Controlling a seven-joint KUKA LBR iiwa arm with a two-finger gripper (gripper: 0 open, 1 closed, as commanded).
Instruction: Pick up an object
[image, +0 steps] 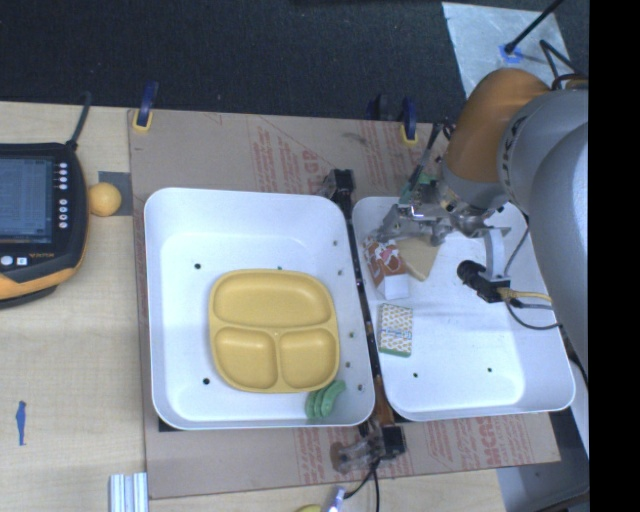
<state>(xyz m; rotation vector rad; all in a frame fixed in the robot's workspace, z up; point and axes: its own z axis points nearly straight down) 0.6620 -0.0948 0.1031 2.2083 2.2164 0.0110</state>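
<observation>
Reaching in from the right, the arm (540, 150) hangs over the far-left corner of the right bin (500, 385), which sits on the counter (60, 360) beside the left bin (165, 300).

Left bin: yellow divided tray (272, 328) in the middle; small green item (324, 400) at the near-right corner, touching the tray's edge.

Right bin: candidates for the pick cluster near its left wall. Tan wedge-shaped piece (422, 262) and red-and-white packet (382, 258) lie just under the end effector (420, 222); a white block (395, 287) sits just nearer, and a patterned card packet (396, 330) nearer again.

End effector state: cannot tell whether released or clenched; nothing is seen between its tips.

Judgement on the step: approach or descent onto the cluster. To do it well, centre on one item, probably the tan wedge, and keep off the bin wall, since the packet lies close against it. The items crowd each other, so a straight-down close risks nudging a neighbour.

Hard to make out: the tips are lost against wrist hardware and cabling; the packet's far end is covered by the tool. The arm's bulk is cut off at the right.
</observation>
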